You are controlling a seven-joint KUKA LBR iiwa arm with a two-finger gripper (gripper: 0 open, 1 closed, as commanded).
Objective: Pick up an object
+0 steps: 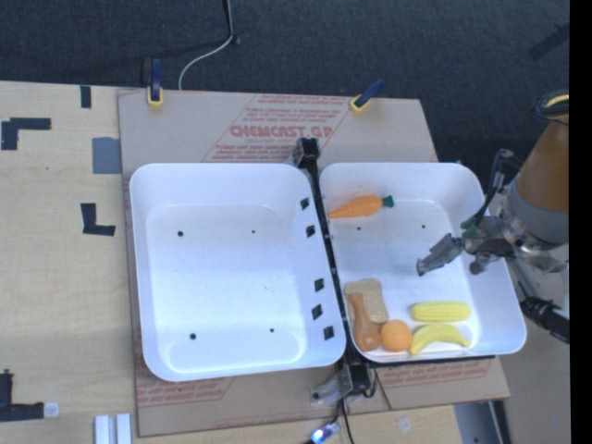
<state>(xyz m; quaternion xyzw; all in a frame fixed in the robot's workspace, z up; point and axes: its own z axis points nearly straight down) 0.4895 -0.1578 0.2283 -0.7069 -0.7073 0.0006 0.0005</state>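
Observation:
The right bin (462, 188) holds an orange carrot (356, 207) with a green top near its far left side. A tan bread slice (366, 296), a brownish piece (363, 326) and a small orange (396, 337) lie at its near left corner. Two yellow bananas (440, 312) (438, 339) sit side by side along the near wall. My gripper (450, 265) hangs over the right half of this bin, above and just beyond the bananas. Its two dark fingers (433, 259) are spread open with nothing between them.
The left bin (153, 248) shows bare white floor with a few dark dots. A black divider with clips (317, 248) runs between the bins. Both rest on a cardboard sheet (277, 128) held by clamps, and a cable (217, 35) trails off at the back.

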